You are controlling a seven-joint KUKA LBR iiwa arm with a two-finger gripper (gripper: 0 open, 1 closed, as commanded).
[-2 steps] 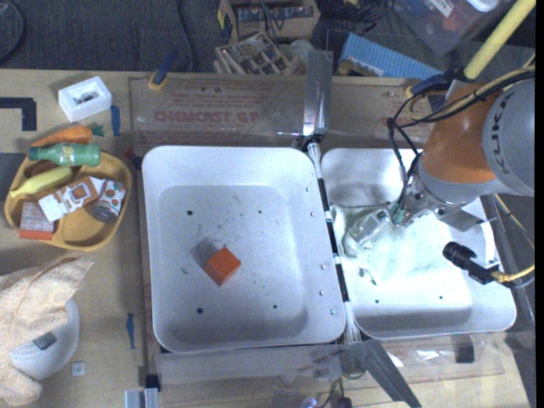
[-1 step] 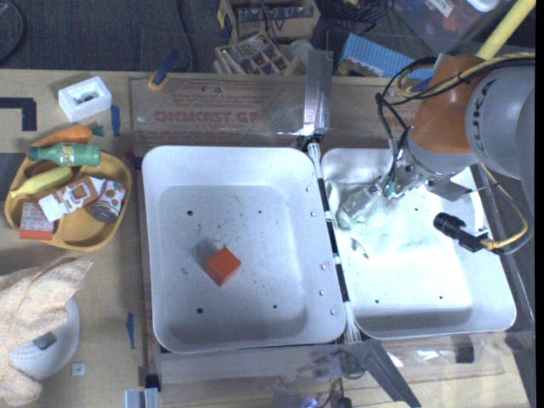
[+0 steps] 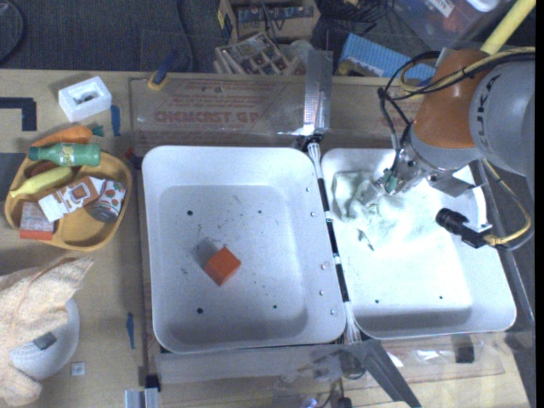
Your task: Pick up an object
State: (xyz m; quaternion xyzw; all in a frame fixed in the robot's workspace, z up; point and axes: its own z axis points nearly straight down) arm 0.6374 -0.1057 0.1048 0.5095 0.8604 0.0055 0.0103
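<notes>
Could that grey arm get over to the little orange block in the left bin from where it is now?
Probably yes. The orange block lies alone on the left bin floor, open from above. The gripper hangs over the right bin, so the arm must cross the divider.

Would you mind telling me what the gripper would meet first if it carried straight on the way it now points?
Most likely the pale crumpled object just ahead of the gripper in the right bin, though depth is hard to judge from above.

Your arm (image 3: 501, 109) enters from three o'clock, its grey body filling the upper right, with the orange band (image 3: 446, 100) sitting just above the wrist. From there the wrist angles down toward eight o'clock, ending in the gripper (image 3: 384, 183). Black cables loop around the orange section.
</notes>
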